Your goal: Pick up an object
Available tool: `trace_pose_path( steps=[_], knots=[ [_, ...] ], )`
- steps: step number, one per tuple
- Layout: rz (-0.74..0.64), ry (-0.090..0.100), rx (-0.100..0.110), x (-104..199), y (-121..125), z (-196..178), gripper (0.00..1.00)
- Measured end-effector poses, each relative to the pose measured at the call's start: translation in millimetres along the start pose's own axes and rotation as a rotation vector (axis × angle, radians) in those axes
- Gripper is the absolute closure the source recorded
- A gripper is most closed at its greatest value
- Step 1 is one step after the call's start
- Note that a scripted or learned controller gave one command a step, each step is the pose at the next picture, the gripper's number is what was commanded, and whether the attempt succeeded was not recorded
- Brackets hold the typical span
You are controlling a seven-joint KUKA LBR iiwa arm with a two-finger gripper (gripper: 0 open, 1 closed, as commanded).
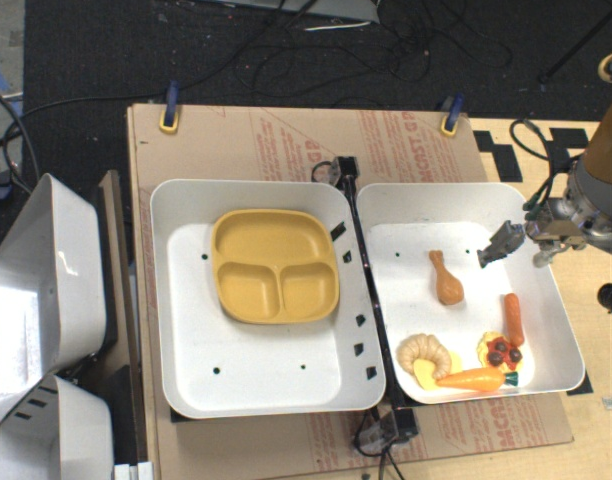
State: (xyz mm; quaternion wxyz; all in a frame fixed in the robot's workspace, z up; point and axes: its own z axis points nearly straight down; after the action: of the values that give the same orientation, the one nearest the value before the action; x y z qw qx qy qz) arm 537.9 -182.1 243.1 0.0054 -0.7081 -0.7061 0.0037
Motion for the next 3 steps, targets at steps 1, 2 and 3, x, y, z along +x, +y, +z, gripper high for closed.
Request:
trace_pose_path(
  steps=[1, 2, 3],
  knots=[
    [-0.004, -0.003, -0.012, 1, 2, -7, 0.00],
    [-0.001, -0.001, -0.008, -3, 0, 56, 0.00],
    [-0.002, -0.002, -0.010, -4, 5, 99, 0.00]
  ],
)
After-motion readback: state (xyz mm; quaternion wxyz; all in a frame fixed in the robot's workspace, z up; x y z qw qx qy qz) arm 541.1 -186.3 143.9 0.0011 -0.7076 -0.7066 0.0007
